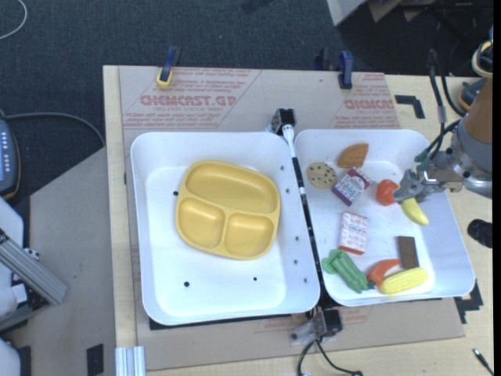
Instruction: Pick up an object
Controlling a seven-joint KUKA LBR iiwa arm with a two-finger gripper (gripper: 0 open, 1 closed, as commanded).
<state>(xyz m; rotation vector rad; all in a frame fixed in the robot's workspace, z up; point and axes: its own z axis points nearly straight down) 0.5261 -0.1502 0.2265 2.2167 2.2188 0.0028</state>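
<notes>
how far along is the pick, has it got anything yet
Done: the gripper has reached the right bin, down among the toy food. In hand: it sits right by the yellow banana and the red tomato, but nothing visibly sits between its fingers. Left: grasping and lifting one object. The yellow tray lies in the left bin.

banana point(415, 211): small, yellow, lying at a slant in the right bin point(462, 249), beside a red tomato point(386, 191).
</notes>
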